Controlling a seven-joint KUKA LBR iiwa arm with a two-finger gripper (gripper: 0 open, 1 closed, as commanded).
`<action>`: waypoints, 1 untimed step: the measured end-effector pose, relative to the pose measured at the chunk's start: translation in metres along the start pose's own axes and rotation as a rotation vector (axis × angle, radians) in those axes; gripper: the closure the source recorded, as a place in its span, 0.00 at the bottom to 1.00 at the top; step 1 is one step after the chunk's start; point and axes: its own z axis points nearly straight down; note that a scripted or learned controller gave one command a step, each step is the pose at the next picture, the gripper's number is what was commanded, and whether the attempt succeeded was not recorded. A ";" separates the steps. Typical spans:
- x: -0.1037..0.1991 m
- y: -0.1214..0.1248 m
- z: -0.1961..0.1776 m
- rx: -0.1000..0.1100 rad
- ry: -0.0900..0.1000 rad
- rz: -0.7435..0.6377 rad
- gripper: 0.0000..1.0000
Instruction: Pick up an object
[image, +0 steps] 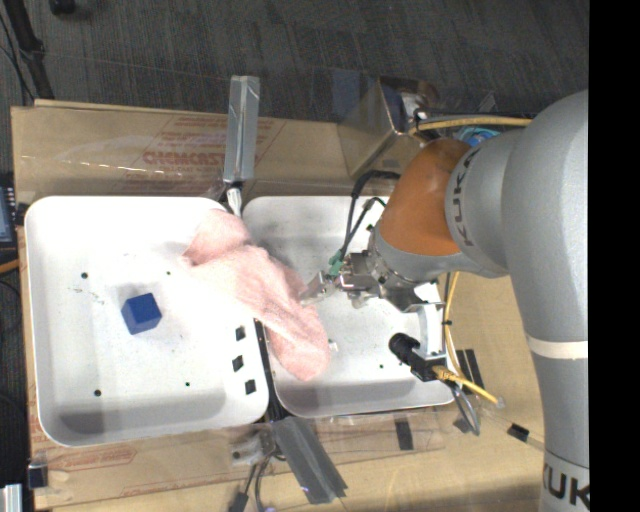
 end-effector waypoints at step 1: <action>0.021 0.016 0.039 -0.002 0.000 -0.280 0.00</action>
